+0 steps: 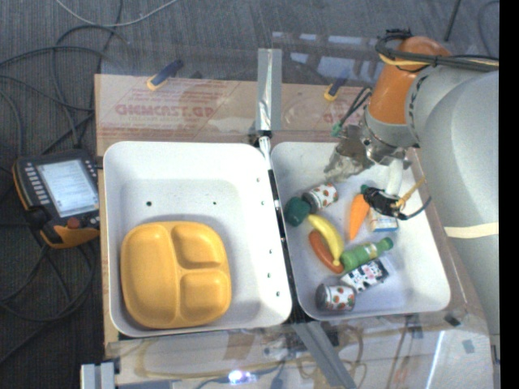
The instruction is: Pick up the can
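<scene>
Arm fills frame right. Left bin w/ yellow tray at lower left. Right bin: banana, carrot, green bottle. Can lies at bottom center-right, near bin's front edge. Gripper upper right, well apart from can; grip state: can't tell.

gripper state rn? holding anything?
Two-finger gripper: above the far end of the right white bin; open or shut cannot be told. Nothing visibly held; the mushroom-print can lies at the near end.
</scene>
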### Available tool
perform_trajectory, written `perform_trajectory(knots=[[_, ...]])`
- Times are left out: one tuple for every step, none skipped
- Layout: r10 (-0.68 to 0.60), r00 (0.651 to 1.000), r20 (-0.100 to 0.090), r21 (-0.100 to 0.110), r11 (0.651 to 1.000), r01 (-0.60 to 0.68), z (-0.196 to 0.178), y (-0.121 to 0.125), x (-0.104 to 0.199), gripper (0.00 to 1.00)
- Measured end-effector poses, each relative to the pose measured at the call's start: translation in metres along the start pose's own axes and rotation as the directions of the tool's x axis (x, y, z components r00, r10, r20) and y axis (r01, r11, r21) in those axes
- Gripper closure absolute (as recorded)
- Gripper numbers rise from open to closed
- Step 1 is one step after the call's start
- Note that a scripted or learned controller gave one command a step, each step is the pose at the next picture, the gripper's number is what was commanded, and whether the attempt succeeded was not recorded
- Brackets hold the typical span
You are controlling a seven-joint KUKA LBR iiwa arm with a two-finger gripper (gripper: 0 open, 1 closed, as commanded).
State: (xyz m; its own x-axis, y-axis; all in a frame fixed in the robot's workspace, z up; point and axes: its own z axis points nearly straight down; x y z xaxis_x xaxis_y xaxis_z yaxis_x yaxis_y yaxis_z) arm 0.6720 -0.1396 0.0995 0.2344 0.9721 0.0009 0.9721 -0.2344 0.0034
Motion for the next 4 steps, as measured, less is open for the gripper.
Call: perform_trajectory(knots=[[0.026, 1.0, 0.001, -0.01, 1.0, -0.026, 0.008, -0.042, -0.021, 1.0], [0.022, 1.0, -0.002, -0.009, 1.0, -0.022, 0.008, -0.041, -0.018, 0.0], [0.111, 0.994, -0.001, 0.004, 0.994, -0.111, 0.005, -0.01, -0.053, 0.0], [-0.11, 0.994, 0.005, -0.006, 0.994, 0.11, 0.009, -0.028, 0.033, 0.0]])
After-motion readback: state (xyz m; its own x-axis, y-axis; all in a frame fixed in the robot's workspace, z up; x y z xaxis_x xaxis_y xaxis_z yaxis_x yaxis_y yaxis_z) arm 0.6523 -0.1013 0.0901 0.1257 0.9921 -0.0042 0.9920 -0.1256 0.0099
